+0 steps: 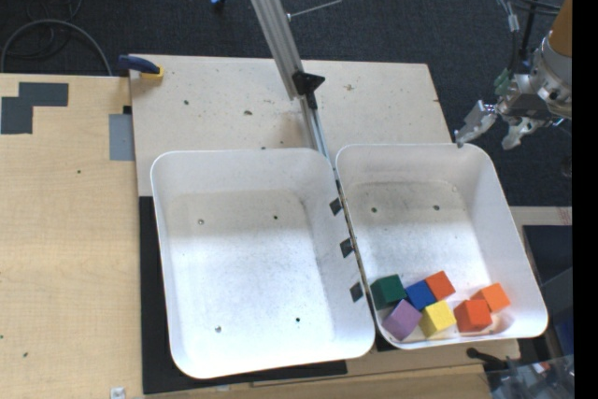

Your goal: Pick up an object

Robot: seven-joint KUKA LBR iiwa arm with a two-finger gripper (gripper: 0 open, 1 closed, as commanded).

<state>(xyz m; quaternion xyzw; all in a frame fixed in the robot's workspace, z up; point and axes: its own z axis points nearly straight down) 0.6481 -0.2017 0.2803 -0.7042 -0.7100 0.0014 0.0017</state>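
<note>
I have a pale wooden bench (65, 229) under the camera, with dark carpet and loose cables beyond it. Nearest me, two white bins sit side by side on a plywood board (374, 98). In the right bin (439, 192) the blocks are bunched at its five o'clock corner: a purple block (403, 320) and a yellow block (436, 320) touch along the front, a green block (387, 291) and a blue block (420, 293) sit just behind them, and an orange block (439, 283) is pressed against the blue one. A red block (473, 314) lies just to the right of the yellow one, with a second orange block (494, 297) beside it by the wall. The left bin (234, 201) shows only its speckled floor. Farther back, an aluminium rail (278, 28) slants from the seam between the bins toward twelve o'clock, and a blue-and-yellow clamp (140, 65) sits at the board's ten o'clock corner. At two o'clock, outside the right bin's far corner, the gripper (493, 131) hangs with its fingers apart and nothing between them, well apart from the blocks.
</note>
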